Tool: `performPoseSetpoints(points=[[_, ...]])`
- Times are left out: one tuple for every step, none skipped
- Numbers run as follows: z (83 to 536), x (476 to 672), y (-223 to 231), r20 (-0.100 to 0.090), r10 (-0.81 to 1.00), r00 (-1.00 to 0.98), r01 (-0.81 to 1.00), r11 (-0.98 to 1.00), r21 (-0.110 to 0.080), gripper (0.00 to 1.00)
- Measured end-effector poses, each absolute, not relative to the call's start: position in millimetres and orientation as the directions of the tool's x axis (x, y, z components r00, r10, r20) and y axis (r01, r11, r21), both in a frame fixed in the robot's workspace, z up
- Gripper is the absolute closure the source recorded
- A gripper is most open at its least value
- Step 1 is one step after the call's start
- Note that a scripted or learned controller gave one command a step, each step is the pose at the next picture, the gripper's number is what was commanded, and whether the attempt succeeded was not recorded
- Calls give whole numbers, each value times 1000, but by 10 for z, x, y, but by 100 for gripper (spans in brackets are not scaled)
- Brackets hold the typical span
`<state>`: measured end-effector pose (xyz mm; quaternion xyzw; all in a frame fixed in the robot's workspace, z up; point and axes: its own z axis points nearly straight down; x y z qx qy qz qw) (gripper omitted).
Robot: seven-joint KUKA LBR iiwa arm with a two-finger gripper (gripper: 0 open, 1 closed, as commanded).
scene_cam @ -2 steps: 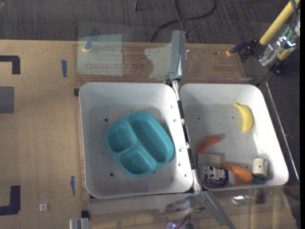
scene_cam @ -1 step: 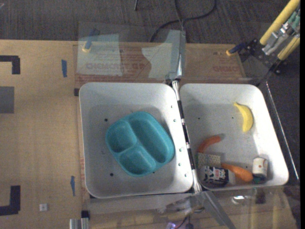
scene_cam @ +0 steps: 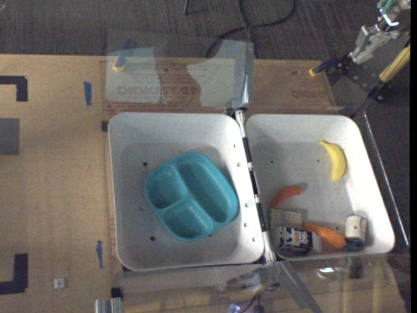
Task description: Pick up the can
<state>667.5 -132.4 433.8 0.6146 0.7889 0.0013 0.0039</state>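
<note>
- Waiting at the top right corner of the camera view, the gripper [scene_cam: 389,5] sits off the bins; its grip I cannot tell.
- Far below it, the can [scene_cam: 355,227] lies untouched in the right bin [scene_cam: 306,126], beside a carrot [scene_cam: 326,235]; the whole pick remains.

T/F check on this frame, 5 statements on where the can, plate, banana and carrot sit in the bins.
1. The can lies in the right bin, near its front right corner. True.
2. The teal plate sits in the right bin. False: it is in the left bin.
3. The banana is in the same bin as the can. True.
4. The can rests on the teal plate. False: it lies on the bin floor, beside a carrot.
5. The small carton sits by the divider side of the right bin. True.
</note>
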Motion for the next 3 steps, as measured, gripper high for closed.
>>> performPoseSetpoints(points=[[4370,6670,-2026,-7,920,-391,920,391,6,100],[4371,6683,-2133,-8,866,-500,866,500,5,100],[4370,6669,-2244,-6,957,-289,957,289,6,100]])
